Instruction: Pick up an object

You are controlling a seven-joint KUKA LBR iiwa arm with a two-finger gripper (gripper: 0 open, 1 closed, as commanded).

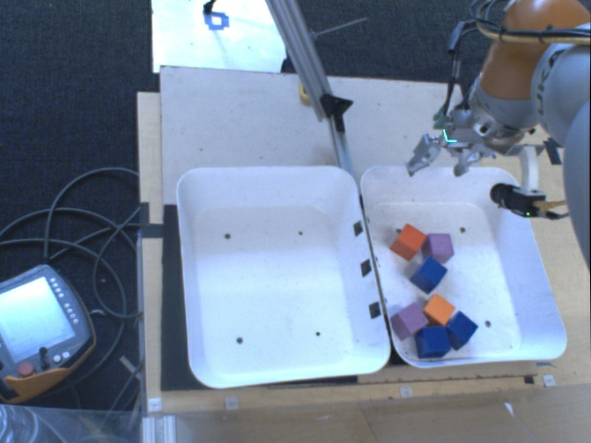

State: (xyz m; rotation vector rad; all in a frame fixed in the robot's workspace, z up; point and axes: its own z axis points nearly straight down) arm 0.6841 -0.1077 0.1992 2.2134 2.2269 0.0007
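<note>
Camera view: gripper [443, 160] at upper right of frame, over far rim of right bin [536, 275], fingers spread wide, holding nothing. Cubes lie loose in right bin, lower in frame: orange cube [407, 242] touching purple cube [439, 246], blue cube [428, 274] just below; four more clustered near front rim. Left bin [199, 247] beside it on desk [240, 118].
</note>
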